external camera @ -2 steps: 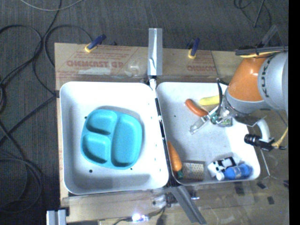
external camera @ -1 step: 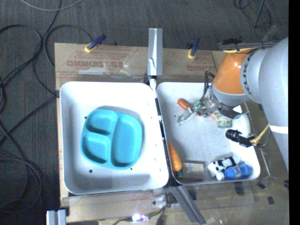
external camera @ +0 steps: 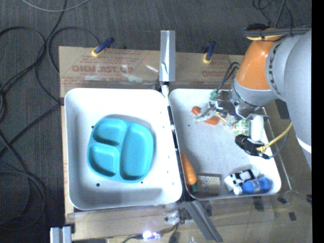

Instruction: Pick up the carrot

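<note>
Claw (external camera: pixel 206 115) apart from carrot (external camera: pixel 189 170) (orange, tapered)

A robotics lab: a table (external camera: pixel 71 59) topped with clamped cardboard, two white bins (external camera: pixel 76 135) on it, loose cables (external camera: pixel 30 75) trailing over grey carpet (external camera: pixel 202 9)

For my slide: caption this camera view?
Tool hovers over right bin; carrot lies against its left wall.
</note>
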`<state>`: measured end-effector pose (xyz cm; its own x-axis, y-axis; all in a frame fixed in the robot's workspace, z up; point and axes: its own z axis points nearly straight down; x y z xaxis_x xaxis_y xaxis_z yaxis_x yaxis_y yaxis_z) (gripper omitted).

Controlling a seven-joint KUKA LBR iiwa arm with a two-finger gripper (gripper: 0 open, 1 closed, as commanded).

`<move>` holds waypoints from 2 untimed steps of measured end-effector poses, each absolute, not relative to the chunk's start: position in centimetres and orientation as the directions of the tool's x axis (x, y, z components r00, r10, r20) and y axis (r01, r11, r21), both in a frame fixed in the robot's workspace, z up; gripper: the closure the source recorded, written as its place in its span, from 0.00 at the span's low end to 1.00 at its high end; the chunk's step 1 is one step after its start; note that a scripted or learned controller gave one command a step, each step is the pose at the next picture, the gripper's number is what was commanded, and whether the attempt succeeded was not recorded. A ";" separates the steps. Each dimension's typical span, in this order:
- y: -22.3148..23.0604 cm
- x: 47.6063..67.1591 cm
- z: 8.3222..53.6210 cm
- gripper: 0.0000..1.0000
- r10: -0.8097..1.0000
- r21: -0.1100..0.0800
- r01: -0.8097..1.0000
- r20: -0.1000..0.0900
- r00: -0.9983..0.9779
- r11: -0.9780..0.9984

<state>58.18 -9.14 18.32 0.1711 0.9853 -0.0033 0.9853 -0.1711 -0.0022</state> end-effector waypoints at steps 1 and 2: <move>-10.6 54.3 9.0 0.00 0.815 0.005 0.815 0.001 0.579 -0.579; -13.5 60.4 8.8 0.00 0.767 0.008 0.767 0.000 0.642 -0.642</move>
